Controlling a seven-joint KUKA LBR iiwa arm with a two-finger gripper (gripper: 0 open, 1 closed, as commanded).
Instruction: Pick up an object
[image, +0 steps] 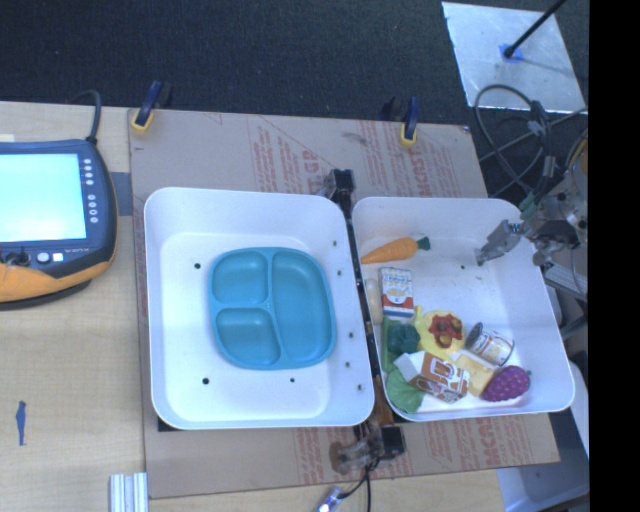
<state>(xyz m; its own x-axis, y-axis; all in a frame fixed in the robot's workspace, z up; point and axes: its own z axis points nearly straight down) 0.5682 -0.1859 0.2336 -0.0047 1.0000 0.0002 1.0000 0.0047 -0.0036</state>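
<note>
Pincer (497, 243) hovers above smooth white bin (520, 290), near tapered carrot (390, 250).

end effector (497, 243) low at right, fingers apart

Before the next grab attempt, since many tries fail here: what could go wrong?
1. The toys are packed tightly: the can, grapes and snack packet touch or overlap, so the gripper may nudge neighbours or close on two.
2. The grapes lie near the right bin's wall, possibly blocking a finger.
</note>
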